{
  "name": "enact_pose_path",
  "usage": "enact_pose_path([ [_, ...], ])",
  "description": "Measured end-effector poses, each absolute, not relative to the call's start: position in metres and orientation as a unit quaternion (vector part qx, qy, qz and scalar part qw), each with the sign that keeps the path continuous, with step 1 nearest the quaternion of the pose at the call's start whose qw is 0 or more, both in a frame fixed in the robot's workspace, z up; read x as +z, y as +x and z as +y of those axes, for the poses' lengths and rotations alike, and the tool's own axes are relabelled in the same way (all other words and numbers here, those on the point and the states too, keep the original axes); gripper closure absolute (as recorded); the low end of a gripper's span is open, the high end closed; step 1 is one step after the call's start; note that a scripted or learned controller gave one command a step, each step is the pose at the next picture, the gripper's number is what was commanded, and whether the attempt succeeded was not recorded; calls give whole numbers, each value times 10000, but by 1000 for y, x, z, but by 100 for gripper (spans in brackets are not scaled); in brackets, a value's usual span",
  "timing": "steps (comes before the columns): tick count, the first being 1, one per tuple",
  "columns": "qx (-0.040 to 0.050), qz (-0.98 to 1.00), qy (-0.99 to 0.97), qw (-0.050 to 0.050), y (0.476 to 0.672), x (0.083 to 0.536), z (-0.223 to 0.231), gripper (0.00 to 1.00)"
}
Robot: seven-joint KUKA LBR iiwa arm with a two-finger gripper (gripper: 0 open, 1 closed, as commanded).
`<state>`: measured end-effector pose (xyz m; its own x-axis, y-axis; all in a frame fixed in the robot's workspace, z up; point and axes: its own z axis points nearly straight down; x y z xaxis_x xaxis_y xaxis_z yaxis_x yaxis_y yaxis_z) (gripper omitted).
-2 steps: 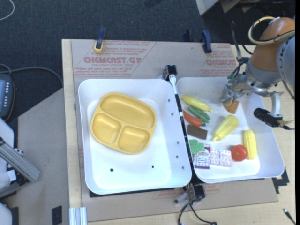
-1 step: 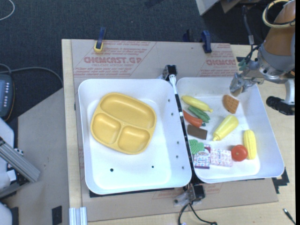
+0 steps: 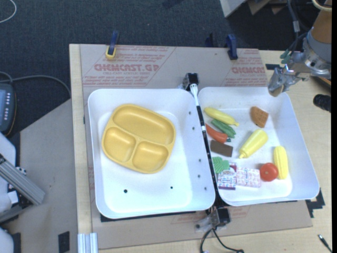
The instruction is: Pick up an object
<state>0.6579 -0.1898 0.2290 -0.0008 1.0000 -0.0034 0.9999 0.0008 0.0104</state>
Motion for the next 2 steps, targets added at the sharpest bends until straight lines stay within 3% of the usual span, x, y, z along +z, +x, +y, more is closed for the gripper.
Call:
enact_pose_path([
  [1,5,7075,7067,22,659,225,-190,100],
  [2,-5,7081,7061,-18,638,218,-149,100],
])
